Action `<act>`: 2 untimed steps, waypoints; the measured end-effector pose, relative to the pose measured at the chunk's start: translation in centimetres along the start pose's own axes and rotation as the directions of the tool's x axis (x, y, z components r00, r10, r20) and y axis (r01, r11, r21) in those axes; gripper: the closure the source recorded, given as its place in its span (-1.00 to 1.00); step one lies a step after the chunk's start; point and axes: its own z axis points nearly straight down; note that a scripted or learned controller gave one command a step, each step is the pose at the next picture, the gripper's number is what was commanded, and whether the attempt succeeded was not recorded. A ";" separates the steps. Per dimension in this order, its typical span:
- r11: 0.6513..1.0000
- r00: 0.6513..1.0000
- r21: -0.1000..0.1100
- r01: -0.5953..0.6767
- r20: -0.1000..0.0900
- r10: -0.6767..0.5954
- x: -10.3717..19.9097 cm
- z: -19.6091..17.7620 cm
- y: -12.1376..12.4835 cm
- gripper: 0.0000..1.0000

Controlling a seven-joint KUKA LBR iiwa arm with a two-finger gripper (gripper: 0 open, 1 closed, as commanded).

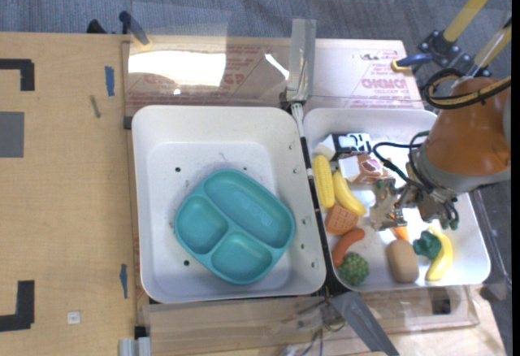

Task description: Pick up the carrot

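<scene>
From above, two white bins are sitting side by side: the left bin point(154, 143) is holding a teal divided plate point(234, 224), and the right bin point(475, 261) is holding toy food. The carrot point(348, 241) is lying toward the right bin's 7 o'clock corner, just above a broccoli piece point(353, 267) and below an orange waffle-textured piece point(341, 219). A corn cob point(323, 180) and a banana point(348, 193) are lying at 10 o'clock of the carrot. A potato point(400, 260) is resting at 3 o'clock of the carrot, beside a second banana point(439, 257).

The gripper point(398, 212) is hanging over the bin's middle, at 2 o'clock of the carrot and apart from it; whether it is spread or closed I cannot tell.

Behind the bins, red lettering on cardboard point(382, 78) is showing upside down, too blurred to read.
</scene>
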 end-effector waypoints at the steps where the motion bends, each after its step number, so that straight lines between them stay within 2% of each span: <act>1: 0.990 0.990 -0.001 0.143 0.001 -0.143 4.4 -10.1 4.5 1.00; 2: 0.995 0.995 -0.001 0.100 0.005 -0.100 2.5 -25.1 9.0 1.00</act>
